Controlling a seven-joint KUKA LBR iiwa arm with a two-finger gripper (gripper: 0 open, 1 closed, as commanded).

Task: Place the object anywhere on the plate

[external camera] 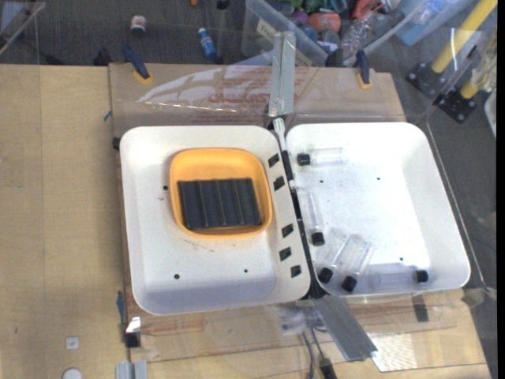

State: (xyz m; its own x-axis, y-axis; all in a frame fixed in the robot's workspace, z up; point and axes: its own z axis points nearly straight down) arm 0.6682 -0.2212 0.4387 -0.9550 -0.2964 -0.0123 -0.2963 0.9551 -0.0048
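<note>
An orange, rounded-square plate point(180, 172) lies in the left white bin point(158, 279), slightly toward the back. A dark grey, ribbed rectangular object point(219, 204) lies flat on the plate, covering most of its middle. Several clear vials with black caps lie in the right white bin point(402, 188): one near the back left point(322, 158), one along the left wall point(311, 215), and others clustered at the front point(349, 255).
A row of small black clips point(282, 206) runs along the wall between the two bins. A metal bar point(282, 73) stands upright behind the bins. A clear tub of colourful toys point(339, 6) sits beyond the bench.
</note>
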